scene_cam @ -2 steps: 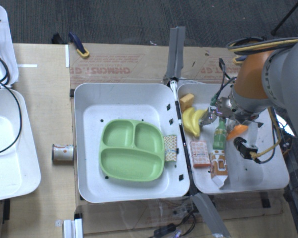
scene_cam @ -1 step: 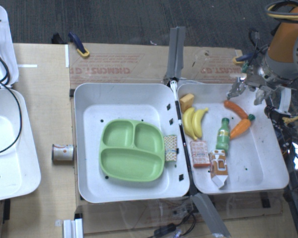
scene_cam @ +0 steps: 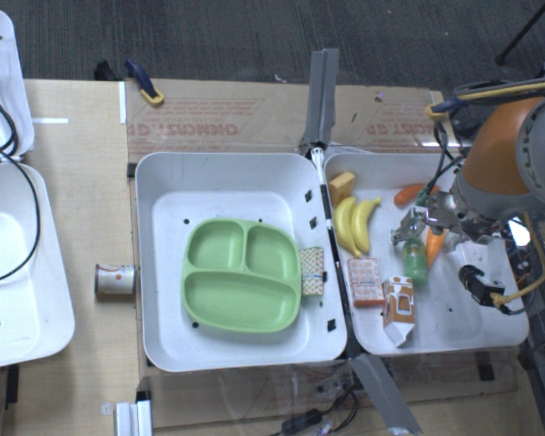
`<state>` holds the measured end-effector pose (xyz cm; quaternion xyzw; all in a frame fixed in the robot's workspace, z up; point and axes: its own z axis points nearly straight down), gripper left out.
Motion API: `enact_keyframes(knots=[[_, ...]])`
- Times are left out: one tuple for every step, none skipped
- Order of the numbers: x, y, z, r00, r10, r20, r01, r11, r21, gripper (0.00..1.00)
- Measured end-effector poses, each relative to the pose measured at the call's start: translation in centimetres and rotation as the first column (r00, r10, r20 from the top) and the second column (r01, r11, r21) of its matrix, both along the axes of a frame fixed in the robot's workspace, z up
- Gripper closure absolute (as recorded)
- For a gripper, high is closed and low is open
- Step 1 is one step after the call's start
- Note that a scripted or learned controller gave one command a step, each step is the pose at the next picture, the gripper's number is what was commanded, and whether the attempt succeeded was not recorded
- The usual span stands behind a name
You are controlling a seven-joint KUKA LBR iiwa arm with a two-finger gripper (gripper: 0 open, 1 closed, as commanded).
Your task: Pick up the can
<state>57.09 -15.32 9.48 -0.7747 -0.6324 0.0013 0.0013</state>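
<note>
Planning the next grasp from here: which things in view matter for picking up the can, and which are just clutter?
Job:
can, lying on the bench left of the bins
gripper, over the right bin

Lying about:
green divided plate
bananas
green bottle
carrot
small carton

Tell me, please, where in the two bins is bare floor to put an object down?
In the left bin, bare floor runs above the green divided plate and in a strip on its left. In the right bin, the near right corner is bare, right of the small carton. It is crowded around the bananas, red packet, green bottle and gripper.
</note>
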Motion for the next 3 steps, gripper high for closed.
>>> enact_keyframes(knots=[[-7.5, 4.3, 0.0, 0.985, -0.172, 0.018, 0.172, 0.985, -0.001, 0.0], [-7.2, 4.1, 1.0, 0.984, -0.177, 0.026, 0.177, 0.984, -0.002, 1.0], [-7.2, 4.1, 1.0, 0.984, -0.177, 0.027, 0.177, 0.984, -0.002, 0.0]])
